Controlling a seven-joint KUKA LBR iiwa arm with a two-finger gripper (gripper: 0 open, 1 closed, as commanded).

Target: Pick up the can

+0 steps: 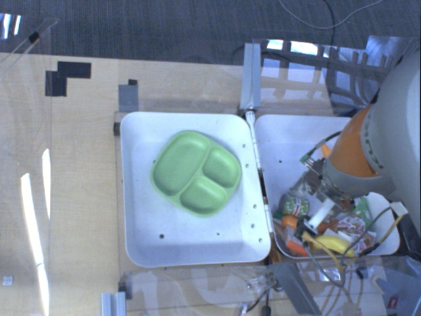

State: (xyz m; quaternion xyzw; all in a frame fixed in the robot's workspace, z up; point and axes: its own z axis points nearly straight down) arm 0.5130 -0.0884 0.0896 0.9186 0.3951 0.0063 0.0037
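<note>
- The can (296, 206), small with a green and red label, sits in the right bin (289, 143). It is just beside the gripper (313, 188), on the side toward the divider and slightly nearer the bin's front wall. Whether it stands or lies cannot be told.
- The gripper hangs low over the clutter, close above the can. The view does not show how wide it is spread or whether it has hold of anything.
- Past the can, toward the front wall, lie small orange pieces (290, 222), touching or nearly touching it.
- A yellow banana (329, 243) lies below the gripper along the front edge.
- A printed packet (350, 228) lies beside the banana, under the arm (395, 124), whose orange band (347, 151) covers the bin's right part.
- Well away, beyond the divider, the left bin (145, 242) holds a green divided plate (197, 171).
</note>
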